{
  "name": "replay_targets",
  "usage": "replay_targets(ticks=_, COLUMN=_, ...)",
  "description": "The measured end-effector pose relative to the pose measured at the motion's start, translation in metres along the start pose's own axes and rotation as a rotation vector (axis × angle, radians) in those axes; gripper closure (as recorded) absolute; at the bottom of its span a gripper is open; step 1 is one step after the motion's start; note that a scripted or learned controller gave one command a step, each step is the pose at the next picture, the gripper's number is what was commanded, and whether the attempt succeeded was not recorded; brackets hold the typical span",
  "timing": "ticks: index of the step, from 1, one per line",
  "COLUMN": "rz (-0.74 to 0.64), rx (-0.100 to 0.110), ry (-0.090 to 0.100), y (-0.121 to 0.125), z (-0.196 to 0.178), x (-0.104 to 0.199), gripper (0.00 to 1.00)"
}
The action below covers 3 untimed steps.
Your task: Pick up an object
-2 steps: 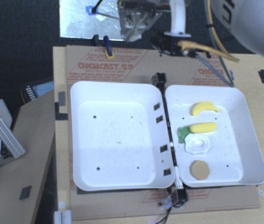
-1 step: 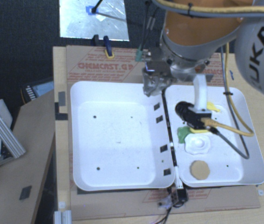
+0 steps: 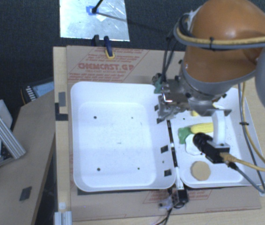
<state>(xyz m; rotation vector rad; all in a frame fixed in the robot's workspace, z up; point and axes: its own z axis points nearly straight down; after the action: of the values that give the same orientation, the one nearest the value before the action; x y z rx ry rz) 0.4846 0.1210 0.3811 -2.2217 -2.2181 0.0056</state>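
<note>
One end effector [image 3: 179,102] — above the right bin [image 3: 218,179].

I see wide open room over the left bin [image 3: 114,135]. In the right bin [image 3: 222,180], corn [image 3: 202,127], a green thing [image 3: 184,134] and a tan disc [image 3: 201,170] sit close together.

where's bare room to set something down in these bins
The left bin is bare across its floor, from its left wall to the edge shared with the right bin. The right bin is crowded: yellow corn, green piece, tan disc, the arm overhead.
</note>
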Motion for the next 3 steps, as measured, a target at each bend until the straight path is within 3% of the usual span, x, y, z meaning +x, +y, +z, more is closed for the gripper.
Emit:
replay_targets(ticks=1, rz=0.005, rx=-0.004, ry=-0.001, y=0.003, z=0.024, x=-0.077, gripper=1.00)
replay_targets(ticks=2, rz=-0.007, rx=-0.024, ry=0.003, y=0.055, z=-0.114, x=-0.059, gripper=1.00)
replay_targets(ticks=3, rz=-0.010, rx=-0.014, ry=0.003, y=0.111, z=-0.157, x=0.008, gripper=1.00)
